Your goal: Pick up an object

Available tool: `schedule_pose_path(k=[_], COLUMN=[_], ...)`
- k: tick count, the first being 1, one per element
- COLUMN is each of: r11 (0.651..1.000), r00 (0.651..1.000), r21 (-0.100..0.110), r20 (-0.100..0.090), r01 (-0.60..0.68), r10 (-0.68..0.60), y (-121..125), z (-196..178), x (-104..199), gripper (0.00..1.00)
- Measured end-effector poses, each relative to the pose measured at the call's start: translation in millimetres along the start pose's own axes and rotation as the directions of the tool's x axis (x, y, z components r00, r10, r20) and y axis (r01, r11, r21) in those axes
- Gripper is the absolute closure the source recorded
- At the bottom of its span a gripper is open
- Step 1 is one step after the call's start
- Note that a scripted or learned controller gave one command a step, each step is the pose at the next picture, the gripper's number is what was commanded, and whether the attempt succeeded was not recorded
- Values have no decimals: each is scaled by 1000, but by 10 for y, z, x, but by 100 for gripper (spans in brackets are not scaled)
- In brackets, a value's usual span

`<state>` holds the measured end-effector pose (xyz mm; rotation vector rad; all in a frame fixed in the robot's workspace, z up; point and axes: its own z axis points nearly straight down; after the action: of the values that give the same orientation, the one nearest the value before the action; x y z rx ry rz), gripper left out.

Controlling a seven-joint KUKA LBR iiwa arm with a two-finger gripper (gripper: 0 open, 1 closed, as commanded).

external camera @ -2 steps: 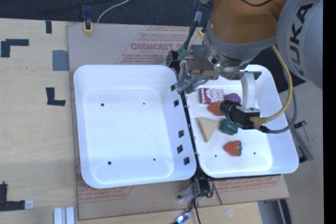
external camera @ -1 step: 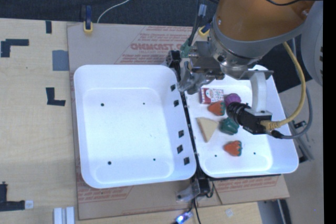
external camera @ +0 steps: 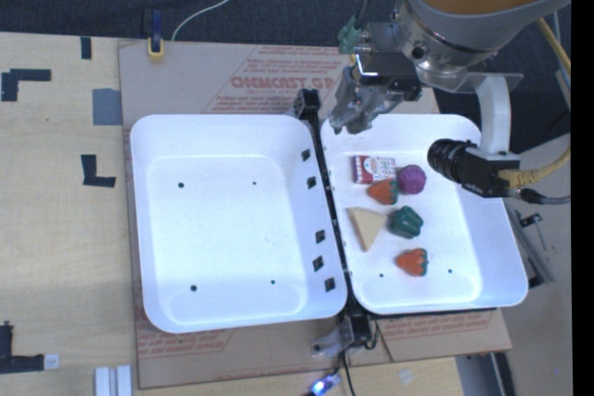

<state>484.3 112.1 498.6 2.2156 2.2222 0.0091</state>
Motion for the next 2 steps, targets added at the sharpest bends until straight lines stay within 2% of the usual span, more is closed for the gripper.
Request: schedule_pose_path(k=[1, 2], r11=[1000, 1000], r00=[1000, 1000], r21=[7, 5], r20=[2, 1], r01=[1, 2], r10=[-1, -2], y=[-2, 301], z=[-93, -363], x=[259, 691], gripper=[100, 100])
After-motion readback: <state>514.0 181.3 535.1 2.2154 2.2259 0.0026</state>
